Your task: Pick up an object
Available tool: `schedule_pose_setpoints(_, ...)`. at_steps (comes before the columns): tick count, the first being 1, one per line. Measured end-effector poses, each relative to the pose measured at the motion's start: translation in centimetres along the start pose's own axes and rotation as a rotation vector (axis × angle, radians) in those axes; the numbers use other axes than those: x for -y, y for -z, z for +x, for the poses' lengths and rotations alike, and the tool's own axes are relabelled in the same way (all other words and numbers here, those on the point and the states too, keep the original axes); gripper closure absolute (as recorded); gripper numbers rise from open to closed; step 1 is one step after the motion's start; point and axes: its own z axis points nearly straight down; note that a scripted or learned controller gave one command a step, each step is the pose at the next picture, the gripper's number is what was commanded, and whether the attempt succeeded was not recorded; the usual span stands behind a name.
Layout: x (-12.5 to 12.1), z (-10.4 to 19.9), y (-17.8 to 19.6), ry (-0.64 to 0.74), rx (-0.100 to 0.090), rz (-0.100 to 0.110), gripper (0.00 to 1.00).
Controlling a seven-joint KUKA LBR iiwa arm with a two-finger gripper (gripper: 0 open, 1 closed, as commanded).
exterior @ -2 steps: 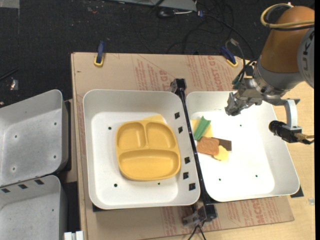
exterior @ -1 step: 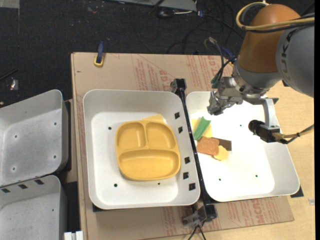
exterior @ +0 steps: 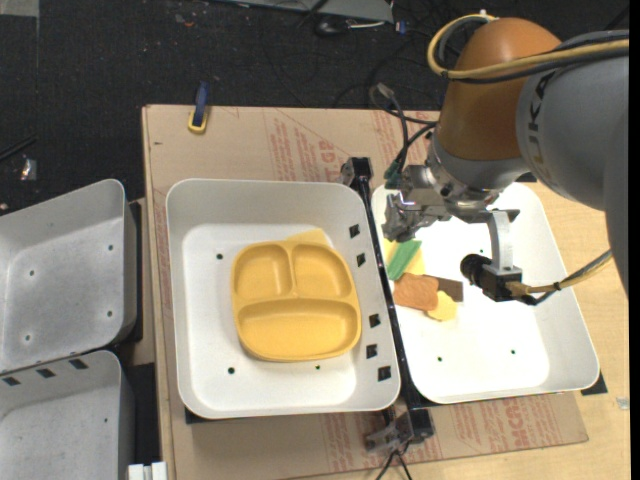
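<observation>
So the yellow tray (exterior: 296,303) sits about dead centre in the left bin (exterior: 190,268). There's bare white floor all round it, and the strip on its right edge looks the narrowest.

Right of the tray, just over the wall where the two bins meet, a little pile hugs the left edge of the right bin (exterior: 520,358). It's a green piece (exterior: 403,259) with an orange-brown piece (exterior: 415,291) on its near side, plus a yellow piece (exterior: 442,310) and a dark brown bit (exterior: 452,289) touching that one.

The gripper (exterior: 402,223) hangs right at the green piece's far end, tight to that shared wall, so there's not much room on that side. Can't tell from here if it's open or closed.

Further right of the tray, the right bin is mostly bare floor. Past the tray's far side, a small blue-and-yellow clip (exterior: 200,108) lies on the tabletop (exterior: 250,133) near its back edge.
</observation>
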Motion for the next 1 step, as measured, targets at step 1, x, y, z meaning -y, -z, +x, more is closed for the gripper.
schedule_pose_setpoints(1,0.52,4.31,-0.27,0.0,0.0,-0.001,1.0)
